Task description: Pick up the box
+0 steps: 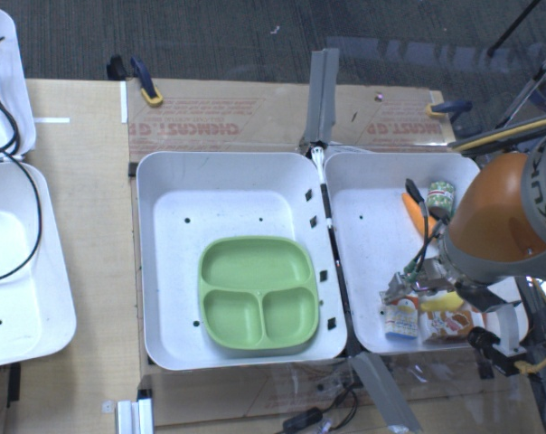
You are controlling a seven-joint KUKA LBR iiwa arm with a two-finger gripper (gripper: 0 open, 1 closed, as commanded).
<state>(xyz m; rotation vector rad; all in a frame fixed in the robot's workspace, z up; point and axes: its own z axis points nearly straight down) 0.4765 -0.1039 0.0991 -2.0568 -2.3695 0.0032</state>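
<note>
Two shallow white bins sit side by side on the worktop (pixel 92 116). The left bin (pixel 164 188) holds a green three-compartment plate (pixel 258 291), lying flat toward the bin's 6 o'clock side, fully visible. The right bin (pixel 363 197) is partly covered at its 3 o'clock side by the arm (pixel 503 211), whose orange band and grey wrist hide much of the bin floor beneath. The pincer (pixel 416 278) is low over the clutter at the bin's 6 o'clock corner; its metal parts merge with the items below, and whether it is spread or pinching cannot be told. The box (pixel 401 316), a small carton with blue and white print, lies just at 6 o'clock of the pincer, close against the bin's near wall; contact between them cannot be confirmed. Beside the box, toward 3 o'clock, lie a yellow item (pixel 442 303) and a printed packet (pixel 449 324), both partly hidden by the arm. At the bin's 12 o'clock area, an orange stick-like object (pixel 415 212) and a green-labelled can (pixel 441 194) show, the can cut off by the arm. A dark tool (pixel 419 202) beside them is too small to identify.
</note>
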